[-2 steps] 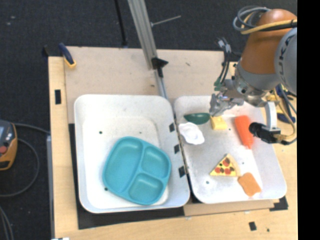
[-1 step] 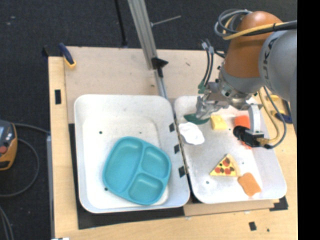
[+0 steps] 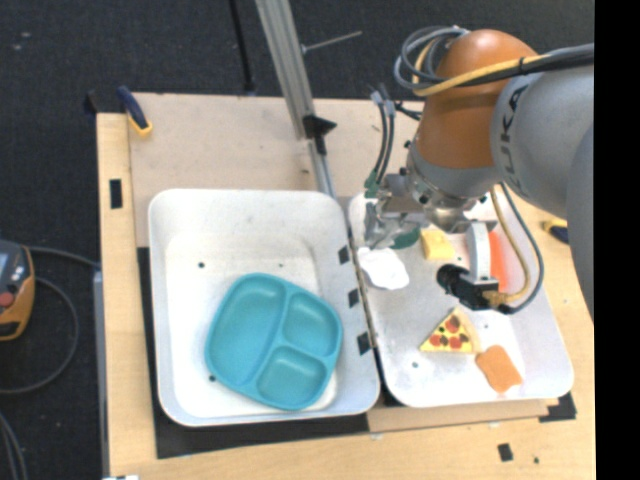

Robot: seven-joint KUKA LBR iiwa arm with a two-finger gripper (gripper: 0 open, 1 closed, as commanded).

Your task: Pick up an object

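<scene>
Camera view: claw (image 3: 383,230) low over the right bin's (image 3: 530,368) upper-left corner, just above a white crumpled object (image 3: 384,268); can't tell if it grips anything. Same bin: yellow block (image 3: 434,244), pizza slice toy (image 3: 451,335), orange piece (image 3: 498,368), red-white item (image 3: 492,253). Left bin (image 3: 180,218) holds a teal divided plate (image 3: 274,340). Both on the table (image 3: 200,138).

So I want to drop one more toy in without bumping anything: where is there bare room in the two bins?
Left white bin: bare floor along its back, behind the teal divided plate. Right white bin: a bare patch at its front left, beside the pizza slice toy. Crowded: the right bin's back, around the pincer.
</scene>
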